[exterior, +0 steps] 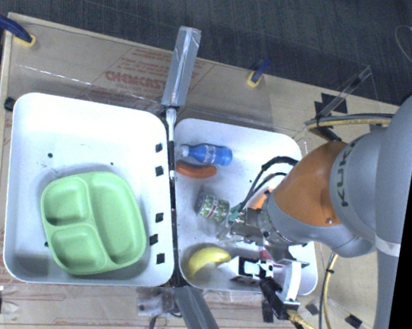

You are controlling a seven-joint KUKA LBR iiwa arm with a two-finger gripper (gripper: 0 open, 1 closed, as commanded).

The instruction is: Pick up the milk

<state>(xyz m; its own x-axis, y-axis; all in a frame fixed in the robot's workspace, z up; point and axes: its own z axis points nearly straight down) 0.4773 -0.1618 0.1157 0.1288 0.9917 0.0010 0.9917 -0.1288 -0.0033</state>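
1. Two shallow white bins sit side by side on the bench: the left bin and the right bin.
2. The left bin holds one thing, a green plate with three compartments. It lies flat toward the near side of the bin.
3. The right bin holds four loose things.
4. One blue bottle lies on its side near the far wall, close to the divider between the bins.
5. One orange-red sausage lies just beside the bottle on its near side.
6. One small green-and-white container lies tilted near the middle of the right bin. It may be the milk, though this view does not settle it.
7. One yellow banana lies by the near wall of the right bin.
8. One grey arm with an orange band reaches in from the right, over the right bin.
9. Its hand is low in the bin, just beside the small container and above the banana. Whether it is released or clenched cannot be told from here.
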